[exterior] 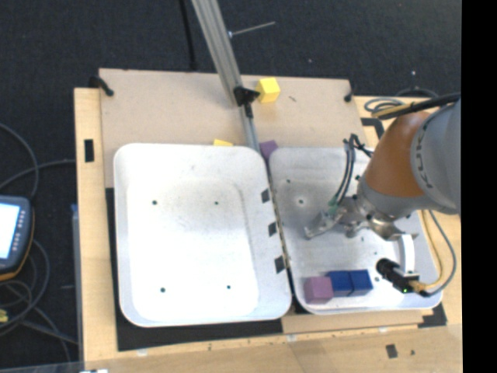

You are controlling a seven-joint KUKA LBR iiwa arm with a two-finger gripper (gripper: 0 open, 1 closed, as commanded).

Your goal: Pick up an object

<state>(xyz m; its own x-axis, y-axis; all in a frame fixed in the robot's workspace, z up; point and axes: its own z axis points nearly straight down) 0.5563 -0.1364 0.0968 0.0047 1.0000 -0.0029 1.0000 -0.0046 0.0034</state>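
In the right bin, a purple block lies against the front wall, with a blue block touching it on its right. My gripper hangs low over the middle of this bin, behind the two blocks and apart from them. The grey arm with its orange band covers the bin's right side. I see nothing held by the gripper.
The left bin sits beside the right one. A yellow block lies on the bench behind the bins; a small yellow piece and a purple piece sit at the bins' back edge. A slanted metal pole rises there.
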